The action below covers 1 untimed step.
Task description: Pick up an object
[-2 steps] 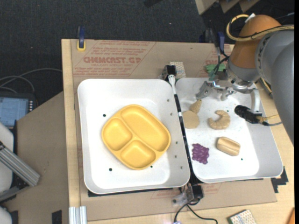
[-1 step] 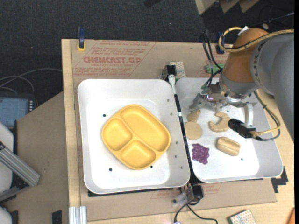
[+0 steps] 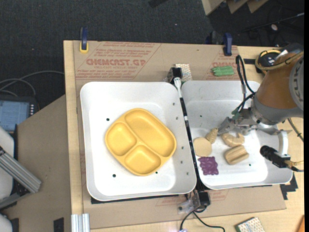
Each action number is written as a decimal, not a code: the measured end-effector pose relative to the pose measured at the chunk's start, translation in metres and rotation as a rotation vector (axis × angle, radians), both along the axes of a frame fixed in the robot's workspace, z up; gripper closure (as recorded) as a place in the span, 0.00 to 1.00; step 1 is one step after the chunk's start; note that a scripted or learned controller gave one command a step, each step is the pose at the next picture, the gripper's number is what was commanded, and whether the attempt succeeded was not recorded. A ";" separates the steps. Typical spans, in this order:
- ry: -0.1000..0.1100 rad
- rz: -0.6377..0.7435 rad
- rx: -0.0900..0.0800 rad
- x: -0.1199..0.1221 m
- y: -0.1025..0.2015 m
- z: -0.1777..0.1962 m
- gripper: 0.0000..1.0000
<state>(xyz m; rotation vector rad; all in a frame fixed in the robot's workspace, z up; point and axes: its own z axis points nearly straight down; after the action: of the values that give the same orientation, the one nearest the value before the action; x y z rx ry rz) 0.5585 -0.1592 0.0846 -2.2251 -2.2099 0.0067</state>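
Observation:
The right bin (image 3: 217, 98) holds several small food toys. A tan lump (image 3: 211, 135) lies beside a round tan disc (image 3: 203, 147), with a purple grape cluster (image 3: 208, 165) at the front. A tan loaf-shaped block (image 3: 236, 154) sits right of those, and a pale curved piece (image 3: 232, 139) lies just behind it. My gripper (image 3: 232, 126) hangs low over the bin, right above the curved piece and just right of the tan lump. The view shows nothing clearly held in it.
The left bin (image 3: 96, 105) carries a yellow divided plate (image 3: 140, 141). A green item (image 3: 222, 71) lies on the bench behind the right bin. My grey arm with its orange band (image 3: 275, 88) and a black attachment (image 3: 273, 157) cover the right bin's right side.

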 end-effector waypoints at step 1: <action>-0.008 0.005 -0.001 0.004 0.004 0.010 1.00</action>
<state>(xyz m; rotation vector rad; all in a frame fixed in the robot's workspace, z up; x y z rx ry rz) 0.5626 -0.1555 0.0947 -2.2237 -2.2196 -0.0008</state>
